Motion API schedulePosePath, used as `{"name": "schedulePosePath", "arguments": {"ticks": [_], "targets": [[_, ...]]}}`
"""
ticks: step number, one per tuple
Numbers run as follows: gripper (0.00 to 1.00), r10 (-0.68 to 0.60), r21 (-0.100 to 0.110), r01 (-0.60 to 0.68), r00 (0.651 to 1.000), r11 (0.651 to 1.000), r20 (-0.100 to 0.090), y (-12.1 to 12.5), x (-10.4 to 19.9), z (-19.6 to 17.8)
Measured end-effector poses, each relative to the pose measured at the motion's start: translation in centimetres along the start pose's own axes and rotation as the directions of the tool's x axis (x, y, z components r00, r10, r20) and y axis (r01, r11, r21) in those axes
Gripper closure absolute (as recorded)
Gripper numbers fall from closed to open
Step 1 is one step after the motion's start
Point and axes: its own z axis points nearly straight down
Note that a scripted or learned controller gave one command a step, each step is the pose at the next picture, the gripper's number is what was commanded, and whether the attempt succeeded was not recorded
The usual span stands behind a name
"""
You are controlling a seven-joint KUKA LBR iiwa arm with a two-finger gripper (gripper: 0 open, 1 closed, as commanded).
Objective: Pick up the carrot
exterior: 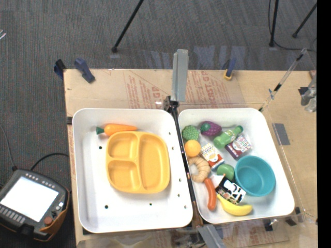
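Carrot (pixel 116 129) is the far-side item of the bin on the view's left (pixel 83 190), so approach room is best read from the near rim outward. Nearest, a strip of bare white floor runs along that bin's near wall. Beyond it the yellow divided plate (pixel 138 161) takes up the middle. The carrot lies flat just past the plate's far rim, touching it or very nearly so, long axis across the view, green top (pixel 100 130) toward the view's left and orange tip toward the right. It looks like a moulded toy: probably light, rigid and smooth, so it should take a firm squeeze but may roll or slide out of a loose one. The best hold is likely across the thick part of the body near the green end, closing along the near-far line. That is the tight direction, with the plate rim on the near side and the bin's far wall close behind. Descending to the carrot's right, where the bin floor is open, looks easier. The neighbouring bin (pixel 282 190), crowded with a banana (pixel 235 208), a teal bowl (pixel 254 175) and other toys, lies well apart. Farther off, a grey post (pixel 180 76) rises between the bins. How far open the gripper stands cannot be told.
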Motion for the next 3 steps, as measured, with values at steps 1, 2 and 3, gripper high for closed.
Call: {"name": "schedulePosePath", "arguments": {"ticks": [1,2,3], "targets": [[1.00,-0.149,-0.007,0.149,0.989,0.989,-0.012,0.2,7.6,5.2],[1.00,-0.331,-0.023,0.331,0.943,0.943,-0.022,0.4,4.4,27.4],[1.00,-0.427,0.001,0.427,0.904,0.904,0.001,0.9,7.1,14.6]]}}
